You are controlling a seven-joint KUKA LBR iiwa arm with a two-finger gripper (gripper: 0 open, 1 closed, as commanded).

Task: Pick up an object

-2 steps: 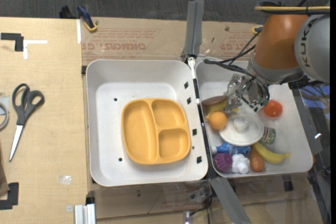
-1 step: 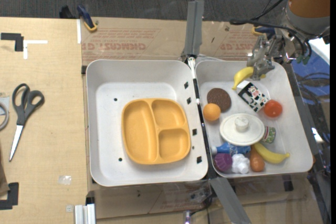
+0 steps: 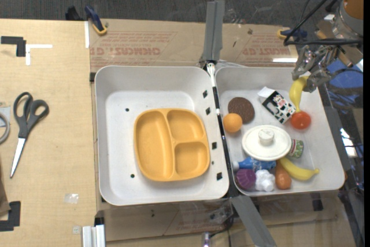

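1. Wooden bench (image 3: 46,182) and flattened cardboard (image 3: 150,46) lie under two white bins, and the right bin (image 3: 332,142) is taken as the landmark.
2. A yellow banana (image 3: 296,93) is seen just under the gripper (image 3: 308,75), over the right bin's far right corner; it hangs upright, which suggests it is lifted rather than lying.
3. Whether the fingers are clamped on the banana, or merely close above it, cannot be told.
4. Crowded in the right bin are a tomato (image 3: 300,120), a patterned box (image 3: 277,106), a brown disc (image 3: 240,109), an orange (image 3: 232,123), a white lid (image 3: 266,142) and a second banana (image 3: 298,169), so a corner pick avoids neighbours.
5. Left of the right bin, the other bin (image 3: 110,142) holds a yellow tray (image 3: 171,144).
6. Scissors (image 3: 24,124) lie far left of the right bin, outside the work.
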